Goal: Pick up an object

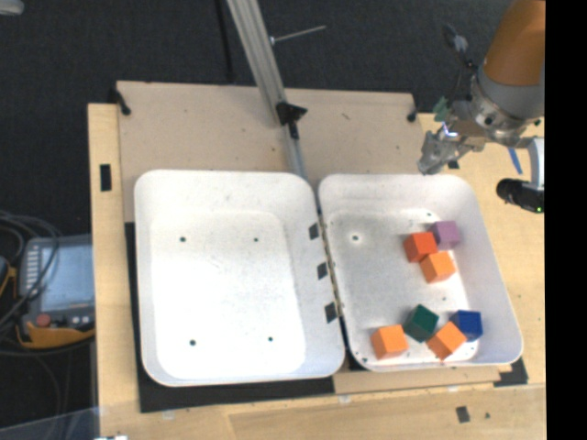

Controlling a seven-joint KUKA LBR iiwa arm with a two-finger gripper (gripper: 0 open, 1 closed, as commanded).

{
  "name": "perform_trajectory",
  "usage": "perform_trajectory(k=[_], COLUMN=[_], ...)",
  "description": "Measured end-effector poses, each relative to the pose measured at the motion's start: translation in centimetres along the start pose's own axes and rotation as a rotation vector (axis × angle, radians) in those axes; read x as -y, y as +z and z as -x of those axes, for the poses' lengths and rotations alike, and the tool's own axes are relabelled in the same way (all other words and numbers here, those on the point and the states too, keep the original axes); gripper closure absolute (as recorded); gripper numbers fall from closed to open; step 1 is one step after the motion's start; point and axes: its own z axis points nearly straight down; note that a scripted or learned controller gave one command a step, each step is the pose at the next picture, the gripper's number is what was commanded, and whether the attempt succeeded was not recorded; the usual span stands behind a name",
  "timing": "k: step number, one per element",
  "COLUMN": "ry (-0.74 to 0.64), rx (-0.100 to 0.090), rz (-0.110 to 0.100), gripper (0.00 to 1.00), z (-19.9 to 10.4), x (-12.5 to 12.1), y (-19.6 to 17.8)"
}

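The robot's two-finger gripper [434, 160] is hanging above the far rim of the right-hand shallow white plastic bin [367, 200], at about one o'clock from that bin's centre. Whether it is open or closed cannot be told from this slanted overhead view, and nothing is showing beneath it.

Outward from there, the grey arm with its orange band [515, 39] is reaching in from three o'clock.

The candidates for picking are lying in that same bin: a small purple cube [447, 234], a red-orange cube [421, 246] touching it, and an orange cube [438, 266] just below. At five o'clock, a dark green cube [423, 323], a blue cube [467, 324] and two more orange blocks are clustering.

The step appears to be the approach; next, the gripper is needing to travel inward over one block and descend.
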Motion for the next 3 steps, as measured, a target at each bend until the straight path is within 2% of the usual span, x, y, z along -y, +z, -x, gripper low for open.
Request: perform_trajectory(k=[1,3], ry=[0.000,-0.002], rx=[0.001,-0.001], rz=[-0.005,-0.005], gripper=[1.00,1.00], z=[-4.9,-15.4], x=[0.8,2.3], y=[1.8,1.0])
